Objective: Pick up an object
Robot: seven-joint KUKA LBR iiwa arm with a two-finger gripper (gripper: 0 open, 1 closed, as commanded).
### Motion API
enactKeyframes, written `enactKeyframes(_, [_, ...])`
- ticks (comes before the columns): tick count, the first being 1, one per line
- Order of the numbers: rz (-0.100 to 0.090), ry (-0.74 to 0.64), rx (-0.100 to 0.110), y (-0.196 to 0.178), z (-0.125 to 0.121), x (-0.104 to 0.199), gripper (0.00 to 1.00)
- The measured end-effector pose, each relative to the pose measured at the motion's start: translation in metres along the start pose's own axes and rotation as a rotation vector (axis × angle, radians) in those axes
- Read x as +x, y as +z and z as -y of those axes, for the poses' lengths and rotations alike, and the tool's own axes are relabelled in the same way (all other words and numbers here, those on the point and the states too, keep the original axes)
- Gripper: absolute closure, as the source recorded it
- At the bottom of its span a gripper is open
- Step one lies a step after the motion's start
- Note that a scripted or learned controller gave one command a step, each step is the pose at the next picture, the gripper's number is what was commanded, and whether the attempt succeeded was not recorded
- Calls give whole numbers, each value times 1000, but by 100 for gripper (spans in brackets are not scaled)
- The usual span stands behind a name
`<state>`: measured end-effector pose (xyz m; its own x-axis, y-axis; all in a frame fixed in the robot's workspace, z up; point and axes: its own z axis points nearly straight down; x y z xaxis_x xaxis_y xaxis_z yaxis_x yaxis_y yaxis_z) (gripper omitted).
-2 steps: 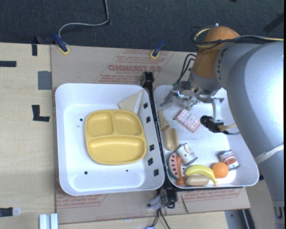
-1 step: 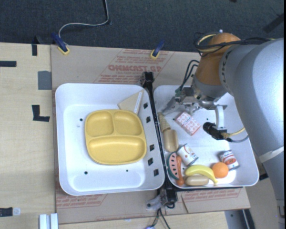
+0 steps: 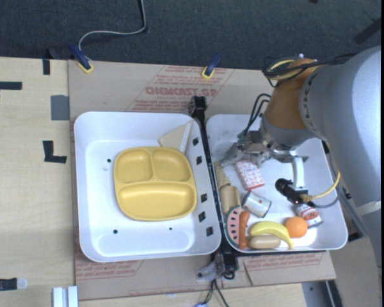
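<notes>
Along the right bin's near edge we see a banana, an orange and a sausage. Mid-bin lies a red-and-white packet. Just beyond it our gripper hangs low; whether its fingers are spread we cannot tell. A yellow divided plate fills the left bin.

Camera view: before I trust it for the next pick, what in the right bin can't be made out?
- Gripper: fingers too small and blurred against the bin floor to read; the arm's wrist covers the bin's back corner.
- Print on the red-and-white packet: too small.
- Small red-labelled item beside the orange: too small to identify.
- Watermelon slice: partly covered by the hot dog.
- Banana: partly overlaps the bread roll.
</notes>
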<state>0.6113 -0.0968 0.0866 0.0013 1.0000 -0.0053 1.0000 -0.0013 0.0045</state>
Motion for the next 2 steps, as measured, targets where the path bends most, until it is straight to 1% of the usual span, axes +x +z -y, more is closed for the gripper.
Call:
enactKeyframes(1, [-1,0,1,-9,0,0,100])
enactKeyframes(2, [-1,0,1,-9,0,0,0])
